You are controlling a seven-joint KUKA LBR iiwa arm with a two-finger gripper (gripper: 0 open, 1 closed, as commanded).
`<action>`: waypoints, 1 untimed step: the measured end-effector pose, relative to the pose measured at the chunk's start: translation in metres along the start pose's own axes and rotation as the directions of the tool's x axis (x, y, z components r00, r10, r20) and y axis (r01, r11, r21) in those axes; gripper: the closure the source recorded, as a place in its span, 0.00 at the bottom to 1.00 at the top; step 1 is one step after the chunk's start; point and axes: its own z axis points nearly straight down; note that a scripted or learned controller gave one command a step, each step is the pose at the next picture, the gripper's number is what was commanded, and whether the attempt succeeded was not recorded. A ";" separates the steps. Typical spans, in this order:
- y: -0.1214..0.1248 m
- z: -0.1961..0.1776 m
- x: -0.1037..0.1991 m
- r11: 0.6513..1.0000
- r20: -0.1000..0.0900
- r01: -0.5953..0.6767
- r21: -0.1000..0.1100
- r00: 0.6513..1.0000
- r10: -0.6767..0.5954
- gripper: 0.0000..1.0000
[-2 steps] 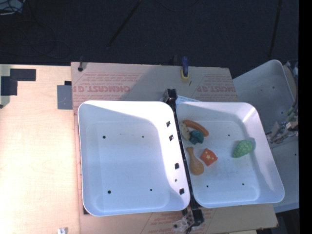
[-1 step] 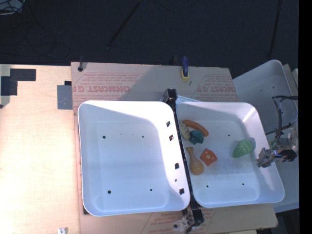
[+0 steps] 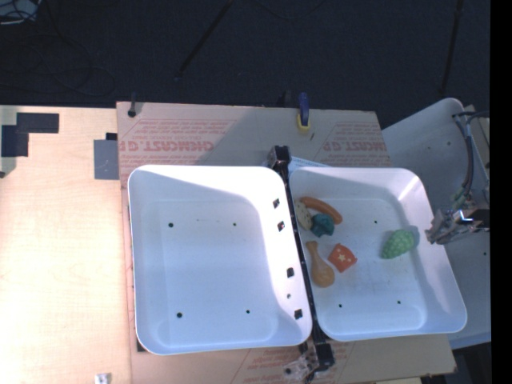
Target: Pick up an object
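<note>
1. Camera view: two white bins sit side by side on a cardboard sheet point(image 3: 240, 138) laid over a pale wood bench point(image 3: 56, 246).
2. The left bin point(image 3: 152, 326) shows a bare floor with a few small dark holes.
3. The right bin point(image 3: 436, 314) holds all the loose things.
4. A green lump point(image 3: 399, 242) lies toward the right wall of the right bin, well apart from the others.
5. A red block point(image 3: 343, 258) with a pale spot lies near the bin's middle, just beside a tan piece point(image 3: 319, 266) shaped like a drumstick.
6. Above those, near the divider, an orange sausage shape point(image 3: 323, 209) lies next to a teal piece point(image 3: 322, 226) and a pale bit at the wall; whether they touch is unclear.
7. Black clips point(image 3: 280, 157) join the bins along their shared edge, at top and bottom.
8. A blue and yellow clamp point(image 3: 303, 112) stands at the cardboard's far edge.
9. The cardboard bears red printing, upside down and mirrored; it seems to read "CHEMCAST GP", though the letters are faint.
10. The gripper point(image 3: 450, 225) sits at the right rim of the right bin, near the green lump but apart from it; nothing shows between its parts, and how far it is open cannot be told.
11. Dark grey patches point(image 3: 32, 130) mark the bench at upper left.
</note>
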 end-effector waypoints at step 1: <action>-0.011 0.090 -0.038 1.000 -0.003 -0.008 0.015 1.000 0.008 1.00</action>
